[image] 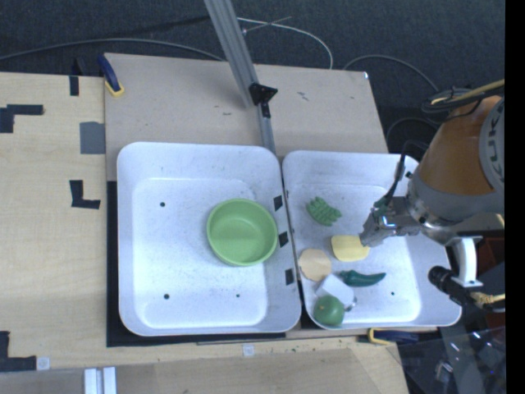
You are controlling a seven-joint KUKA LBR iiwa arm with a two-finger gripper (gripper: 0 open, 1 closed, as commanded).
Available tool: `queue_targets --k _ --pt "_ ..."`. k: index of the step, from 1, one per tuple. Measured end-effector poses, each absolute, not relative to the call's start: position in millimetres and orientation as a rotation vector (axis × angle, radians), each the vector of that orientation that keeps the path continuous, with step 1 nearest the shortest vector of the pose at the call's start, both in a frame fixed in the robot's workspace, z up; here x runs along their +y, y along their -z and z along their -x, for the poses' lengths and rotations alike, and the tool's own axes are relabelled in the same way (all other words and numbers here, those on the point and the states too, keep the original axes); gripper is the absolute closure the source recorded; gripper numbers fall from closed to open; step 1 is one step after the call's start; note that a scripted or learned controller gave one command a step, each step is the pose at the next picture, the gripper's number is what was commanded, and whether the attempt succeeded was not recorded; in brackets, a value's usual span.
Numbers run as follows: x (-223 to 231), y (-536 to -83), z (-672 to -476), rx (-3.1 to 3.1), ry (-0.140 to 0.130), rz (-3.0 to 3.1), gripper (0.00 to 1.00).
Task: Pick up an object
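1. Claw [376, 235] first: your gripper is low in the right bin [402, 298], with its tip just above the right end of the yellow block [349, 249]. You cannot tell from this slanted view whether it is apart or together, and nothing is visibly clamped in it.

2. Nearest target: the yellow block lies flat on the bin floor, touching or nearly touching the claw tip. Judge it the likely object for this try, since it sits right under the tool.

3. Around it: a pale round piece [315, 263] rests just left of the block, a dark green pepper-like item [362, 278] just below it, a white flat piece [335, 290] lower still, and a green ball [329, 310] at the bin's near edge. A ridged green item [323, 212] sits apart toward the far side.

4. Further out: the left bin [148, 220] holds a green bowl [241, 231], well away from the arm.

5. Progress, as a judgement: you are at the approach or grasp stage. Every object rests on a bin floor, so the pick is not done. What remains is a confirmed grip and a lift clear of the bin.

6. Watch the crowding: the round piece and the pepper sit close enough to be nudged.
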State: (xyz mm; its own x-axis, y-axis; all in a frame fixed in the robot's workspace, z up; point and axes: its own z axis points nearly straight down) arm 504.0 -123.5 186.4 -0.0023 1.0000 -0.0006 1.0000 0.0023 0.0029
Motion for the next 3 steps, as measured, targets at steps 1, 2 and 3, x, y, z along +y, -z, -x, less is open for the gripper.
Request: queue_targets --k 1,2,3 --pt "-124.8 -228.7 -507.2 2.221 -0.002 -2.218 1.00" --pt "-64.4 -233.5 -523.6 2.232 -0.001 -2.214 1.00" --pt "-19.8 -237.6 -546.5 2.230 -0.001 -2.215 1.00"
